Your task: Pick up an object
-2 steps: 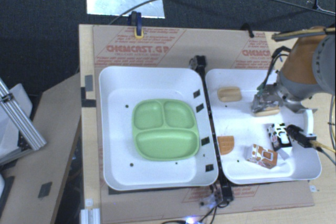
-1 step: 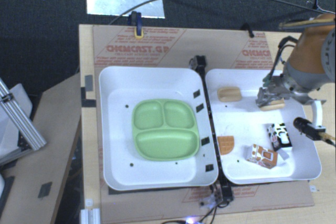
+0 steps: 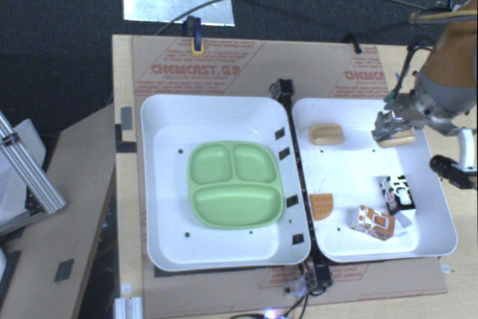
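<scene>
We can read red print on the cardboard sheet [image 3: 224,63] under the bins: the left block looks like "CHEMCAST GP", and a like block at the right is cut off by the arm and too faint to spell out. The small box [image 3: 373,223] in the right bin [image 3: 441,235] bears a brown and white pattern, and the black and white pack [image 3: 398,194] just above it carries marks too small to read. The claw [image 3: 390,127] hangs low over the far right part of that bin, above a pale tan piece [image 3: 398,139] that peeks from under it; we cannot tell how wide it stands or whether it has hold of that piece. A tan bun [image 3: 326,134] lies to its left, well apart, and an orange wedge [image 3: 321,206] sits by the bin's left wall. The left bin [image 3: 164,160] holds a green tray [image 3: 235,184] with three wells.
</scene>
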You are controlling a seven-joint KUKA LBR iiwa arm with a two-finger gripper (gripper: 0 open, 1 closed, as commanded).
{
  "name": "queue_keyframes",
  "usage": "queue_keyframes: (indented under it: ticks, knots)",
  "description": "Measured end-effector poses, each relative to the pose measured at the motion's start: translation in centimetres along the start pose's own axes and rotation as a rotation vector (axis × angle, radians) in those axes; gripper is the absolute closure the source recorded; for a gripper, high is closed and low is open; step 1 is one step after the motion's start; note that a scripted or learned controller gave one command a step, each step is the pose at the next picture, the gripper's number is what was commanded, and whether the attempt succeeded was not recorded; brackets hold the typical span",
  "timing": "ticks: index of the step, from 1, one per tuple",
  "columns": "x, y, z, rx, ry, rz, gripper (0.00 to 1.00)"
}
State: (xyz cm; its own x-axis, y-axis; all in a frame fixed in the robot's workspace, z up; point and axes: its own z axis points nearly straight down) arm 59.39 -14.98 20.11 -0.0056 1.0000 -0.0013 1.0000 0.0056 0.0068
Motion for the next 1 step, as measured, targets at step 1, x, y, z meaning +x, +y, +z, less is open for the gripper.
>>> queue_keyframes:
  ticks: [1]
  knots:
    - [0.12, 0.71, -6.39, -0.002, -0.001, -0.001, 1.0]
